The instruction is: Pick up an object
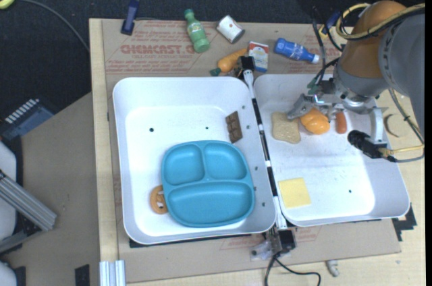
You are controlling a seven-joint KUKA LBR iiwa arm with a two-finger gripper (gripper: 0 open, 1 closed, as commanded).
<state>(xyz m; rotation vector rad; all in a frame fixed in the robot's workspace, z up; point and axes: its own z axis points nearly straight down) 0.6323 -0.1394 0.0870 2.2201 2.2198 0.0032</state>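
- The bench (175, 45) carries two shallow white bins side by side, the left bin (135, 143) and the right bin (378, 190), their inner walls touching along the middle.
- The grey arm (395, 48), with its orange band (368, 42), reaches in from the right and hangs over the upper part of the right bin.
- A blue divided plate (206, 182) lies in the lower half of the left bin, with a small pretzel (158, 199) tucked against its lower left edge.
- The gripper (324, 115) points down into the right bin; whether its fingers are spread or closed cannot be told, as the wrist hides them.
- A yellow cheese slice (294, 192) lies flat in the lower left of the right bin, well apart from the gripper.
- A slice of bread (285, 128) lies just left of the gripper.
- An orange fruit (315, 121) sits right under the gripper, beside the bread; whether it is grasped cannot be told.
- A green bottle (197, 32), a blue bottle (295, 50) and a small carton (258, 56) lie on the bench above the bins.
- A brown chocolate bar (233, 127) leans against the left bin's right wall.
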